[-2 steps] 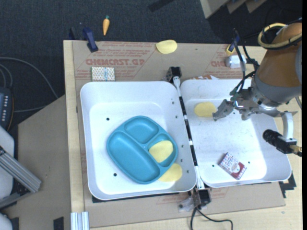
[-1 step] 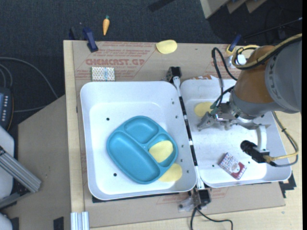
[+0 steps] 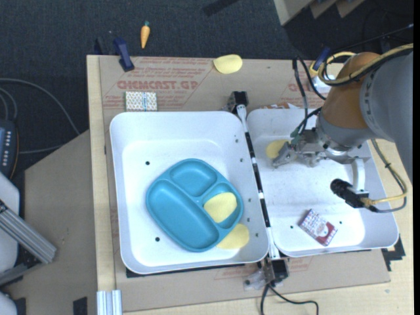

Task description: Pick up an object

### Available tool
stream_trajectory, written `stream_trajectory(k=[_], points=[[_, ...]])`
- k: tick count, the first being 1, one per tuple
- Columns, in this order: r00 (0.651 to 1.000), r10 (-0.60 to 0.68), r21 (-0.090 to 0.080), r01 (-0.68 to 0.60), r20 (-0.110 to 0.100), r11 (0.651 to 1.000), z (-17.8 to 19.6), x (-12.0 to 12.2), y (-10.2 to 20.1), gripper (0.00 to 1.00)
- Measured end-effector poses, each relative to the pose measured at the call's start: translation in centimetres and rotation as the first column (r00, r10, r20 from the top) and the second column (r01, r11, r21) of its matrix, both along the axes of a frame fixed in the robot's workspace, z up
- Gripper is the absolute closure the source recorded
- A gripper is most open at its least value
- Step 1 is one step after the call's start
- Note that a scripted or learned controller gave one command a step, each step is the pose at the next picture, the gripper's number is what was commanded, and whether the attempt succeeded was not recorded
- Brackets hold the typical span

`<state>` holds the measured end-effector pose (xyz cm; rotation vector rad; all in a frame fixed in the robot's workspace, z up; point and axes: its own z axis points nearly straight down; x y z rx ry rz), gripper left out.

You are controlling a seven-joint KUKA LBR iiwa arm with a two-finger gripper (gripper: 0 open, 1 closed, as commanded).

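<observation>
One yellow piece [image 3: 274, 149] is seen in right bin [image 3: 289, 235], touching gripper [image 3: 286, 155] on its left side; gripper's degree of opening cannot be told, hold unconfirmed.

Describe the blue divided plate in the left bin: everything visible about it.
The blue divided plastic plate is a rounded oblong with three compartments, lying flat and turned diagonally on the floor of the left white bin. A yellow piece sits in its right compartment; another yellow piece lies at its lower right edge, apparently touching.
</observation>
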<state>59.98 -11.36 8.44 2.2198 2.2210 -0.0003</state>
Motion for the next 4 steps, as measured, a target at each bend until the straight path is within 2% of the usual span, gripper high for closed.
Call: stream_trajectory(k=[1,2,3,4], points=[[1.0,0.002,0.0,-0.002,0.001,1.0,0.1,6.7,1.4,0.0],[1.0,0.002,-0.002,-0.002,0.006,1.0,1.3,6.9,1.3,1.0],[1.0,0.002,-0.002,-0.002,0.005,1.0,1.2,6.9,1.4,0.0],[1.0,0.0,0.001,0.0,-0.003,1.0,0.0,6.6,1.9,0.0]])
